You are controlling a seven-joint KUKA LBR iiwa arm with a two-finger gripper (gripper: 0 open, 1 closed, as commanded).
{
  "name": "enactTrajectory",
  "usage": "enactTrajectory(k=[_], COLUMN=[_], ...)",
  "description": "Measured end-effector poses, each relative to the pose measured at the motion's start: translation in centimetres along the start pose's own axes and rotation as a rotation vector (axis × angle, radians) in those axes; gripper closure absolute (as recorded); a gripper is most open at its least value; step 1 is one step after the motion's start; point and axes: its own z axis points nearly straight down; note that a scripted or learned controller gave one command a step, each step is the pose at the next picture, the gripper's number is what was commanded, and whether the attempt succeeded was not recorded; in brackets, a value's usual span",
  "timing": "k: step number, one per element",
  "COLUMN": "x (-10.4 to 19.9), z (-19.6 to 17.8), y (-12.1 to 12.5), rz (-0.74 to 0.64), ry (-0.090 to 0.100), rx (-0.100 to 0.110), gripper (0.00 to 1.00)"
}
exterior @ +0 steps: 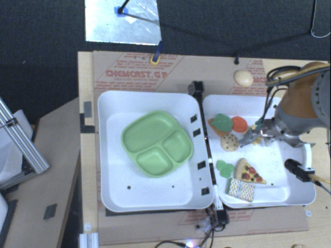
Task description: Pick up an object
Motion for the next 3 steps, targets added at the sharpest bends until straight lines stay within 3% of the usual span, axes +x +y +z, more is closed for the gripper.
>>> enactTrajectory(k=[1, 2, 3], x=[0.0, 0.0, 0.6], z=[1.0, -0.1, -5.4], y=[0.1, 0.2, -0.5], rz=[0.000, 0.000, -0.003], ry=[-0.001, -0.001, -0.001], rx=[-0.002, -0.005, -0.005], gripper=[0.00, 1.00, 1.00])
